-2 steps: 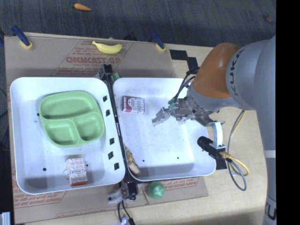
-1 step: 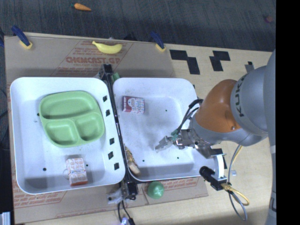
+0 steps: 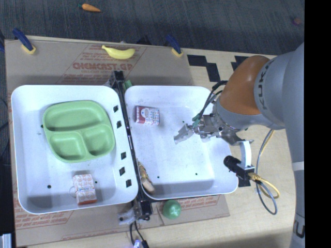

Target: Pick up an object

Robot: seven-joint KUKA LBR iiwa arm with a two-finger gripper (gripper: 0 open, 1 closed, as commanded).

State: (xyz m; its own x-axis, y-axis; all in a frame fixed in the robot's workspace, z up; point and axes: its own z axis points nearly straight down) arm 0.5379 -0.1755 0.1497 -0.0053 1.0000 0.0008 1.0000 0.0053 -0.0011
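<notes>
A grey robot arm reaches from the right over the right-hand white bin [image 3: 207, 185]. Its hand [image 3: 184, 133] hangs above bare bin floor, well right of a small red and white carton [image 3: 147, 115]. The fingertips look close together with nothing between them, though the picture is too small to be sure.

The carton lies flat in the bin's upper left, its long side running left to right, roughly square to the bin wall.

Likely risk: if the hand closes here, it grabs only air, because the carton sits off to its left.
</notes>
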